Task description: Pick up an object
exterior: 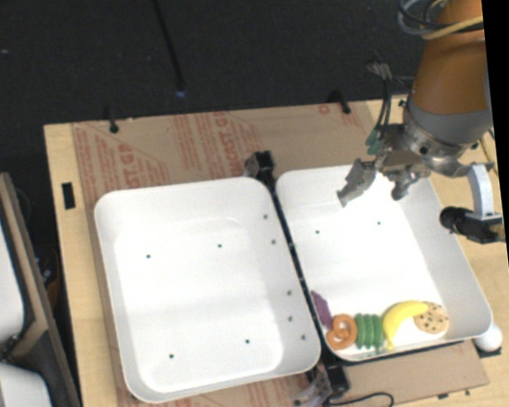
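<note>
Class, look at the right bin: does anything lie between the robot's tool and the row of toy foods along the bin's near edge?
Nothing visible does. The tool is over the far end of the right white bin; the orange ring, green ridged piece, yellow banana and speckled cookie lie at the near edge, with bare white floor between.

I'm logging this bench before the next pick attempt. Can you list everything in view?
Left bin: one, white, bench's left half.
Right bin: one, white, beside it.
Pretzel: one, orange, right bin's near edge.
Green ridged item: one, beside the pretzel.
Banana: one, yellow, next along.
Cookie: one, tan with dark spots, near right corner.
Purple item: one, right bin's left wall.
Bench: one, brown board.
Gripper: one, grey, open, above right bin's far end.
</note>
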Motion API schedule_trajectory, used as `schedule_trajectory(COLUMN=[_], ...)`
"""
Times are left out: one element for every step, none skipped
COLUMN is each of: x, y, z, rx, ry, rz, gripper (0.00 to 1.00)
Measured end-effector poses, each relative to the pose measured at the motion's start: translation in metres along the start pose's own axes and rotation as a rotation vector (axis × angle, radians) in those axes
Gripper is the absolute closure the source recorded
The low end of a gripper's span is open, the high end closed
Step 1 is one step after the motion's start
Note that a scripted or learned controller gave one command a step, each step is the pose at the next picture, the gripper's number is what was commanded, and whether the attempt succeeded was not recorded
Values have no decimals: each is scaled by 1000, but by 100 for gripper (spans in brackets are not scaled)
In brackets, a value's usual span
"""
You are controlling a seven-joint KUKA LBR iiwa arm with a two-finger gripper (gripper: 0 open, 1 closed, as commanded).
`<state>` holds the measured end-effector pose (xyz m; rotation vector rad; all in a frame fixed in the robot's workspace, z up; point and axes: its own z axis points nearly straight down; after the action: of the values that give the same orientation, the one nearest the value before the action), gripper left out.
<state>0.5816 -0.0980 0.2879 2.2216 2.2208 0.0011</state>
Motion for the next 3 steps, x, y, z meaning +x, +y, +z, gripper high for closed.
schedule_trajectory(x=[-1, -37, 5], y=[0, 79, 80], z=[-11, 28, 58], rx=[-1, 5, 3], ry=[0, -1, 0], rz=[0, 2, -2], gripper=[100, 100, 100])
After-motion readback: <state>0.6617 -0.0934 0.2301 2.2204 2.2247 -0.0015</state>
